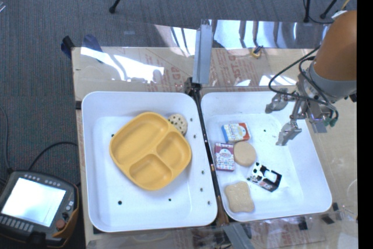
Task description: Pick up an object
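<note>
My gripper (283, 119) hangs over the upper right part of the right bin (303, 183). Its two fingers stand apart with nothing between them, so it is open. To its left in that bin lie a small orange and white carton (236, 132), a red packet (224, 156) and a round tan biscuit (245, 154). A black and white item (265, 177) and a tan bread-like piece (239, 196) lie nearer the front. The gripper touches none of them.
The left bin (96, 183) holds a yellow divided plate (150, 150) with a speckled cookie (178, 122) at its far edge. A metal post (202, 55) rises behind the seam between the bins. A pendant screen (35, 201) sits at the lower left.
</note>
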Robot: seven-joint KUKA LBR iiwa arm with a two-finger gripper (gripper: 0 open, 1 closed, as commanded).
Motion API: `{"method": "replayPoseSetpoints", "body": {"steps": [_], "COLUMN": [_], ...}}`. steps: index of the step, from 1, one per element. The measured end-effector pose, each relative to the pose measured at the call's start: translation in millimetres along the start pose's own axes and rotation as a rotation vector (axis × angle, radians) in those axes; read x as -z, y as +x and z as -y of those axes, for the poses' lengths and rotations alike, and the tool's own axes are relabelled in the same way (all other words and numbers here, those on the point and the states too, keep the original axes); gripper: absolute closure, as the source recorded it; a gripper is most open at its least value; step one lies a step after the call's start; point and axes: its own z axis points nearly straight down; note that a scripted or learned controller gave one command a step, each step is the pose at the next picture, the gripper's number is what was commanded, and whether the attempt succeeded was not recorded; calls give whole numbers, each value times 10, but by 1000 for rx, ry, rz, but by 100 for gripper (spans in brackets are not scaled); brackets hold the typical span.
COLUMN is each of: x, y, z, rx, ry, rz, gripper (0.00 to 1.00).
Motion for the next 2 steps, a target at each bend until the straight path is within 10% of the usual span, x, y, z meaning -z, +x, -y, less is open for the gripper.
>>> {"method": "replayPoseSetpoints", "body": {"steps": [1, 2], "x": [-882, -976], "y": [375, 343], "z": [-248, -726], "rx": [-92, -327], "ry": [5, 2], "rz": [21, 28], "gripper": [0, 0]}}
